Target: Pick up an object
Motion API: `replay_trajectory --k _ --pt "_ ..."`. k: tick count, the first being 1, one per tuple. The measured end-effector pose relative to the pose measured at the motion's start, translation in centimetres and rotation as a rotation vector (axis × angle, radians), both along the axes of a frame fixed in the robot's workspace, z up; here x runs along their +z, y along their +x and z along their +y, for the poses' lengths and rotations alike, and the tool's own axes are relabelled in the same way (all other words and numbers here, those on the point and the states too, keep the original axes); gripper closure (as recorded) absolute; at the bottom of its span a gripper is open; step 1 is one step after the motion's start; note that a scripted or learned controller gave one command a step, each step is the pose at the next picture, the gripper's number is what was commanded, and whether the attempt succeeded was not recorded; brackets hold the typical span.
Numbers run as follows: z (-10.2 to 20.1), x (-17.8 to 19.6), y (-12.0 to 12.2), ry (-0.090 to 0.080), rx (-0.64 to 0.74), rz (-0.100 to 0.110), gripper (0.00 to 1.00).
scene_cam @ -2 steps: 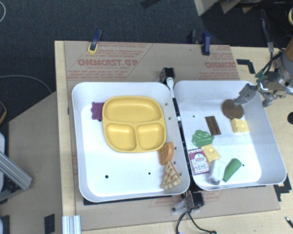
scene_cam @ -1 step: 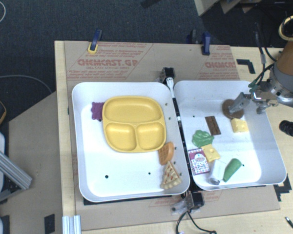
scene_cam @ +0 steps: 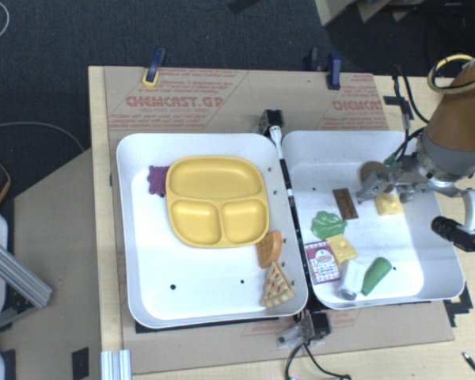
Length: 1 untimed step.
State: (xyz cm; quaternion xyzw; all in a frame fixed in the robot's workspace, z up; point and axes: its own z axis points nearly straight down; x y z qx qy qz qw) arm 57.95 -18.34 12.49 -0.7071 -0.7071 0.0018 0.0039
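Currently the grey two-finger gripper point(scene_cam: 378, 182) sits low in the right shallow white bin point(scene_cam: 439, 279), just beside a pale yellow cheese-like block point(scene_cam: 389, 204); finger state cannot be determined. Near it lie a brown bar point(scene_cam: 345, 203) and a green leafy toy point(scene_cam: 328, 224). A yellow compartment tray point(scene_cam: 217, 199) occupies the left bin point(scene_cam: 146, 252)
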Motion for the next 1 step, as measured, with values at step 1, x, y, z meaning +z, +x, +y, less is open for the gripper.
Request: replay_trajectory --k 1 --pt "-0.01 -3.83 0.18 -0.003 -0.001 -0.01 0.0"
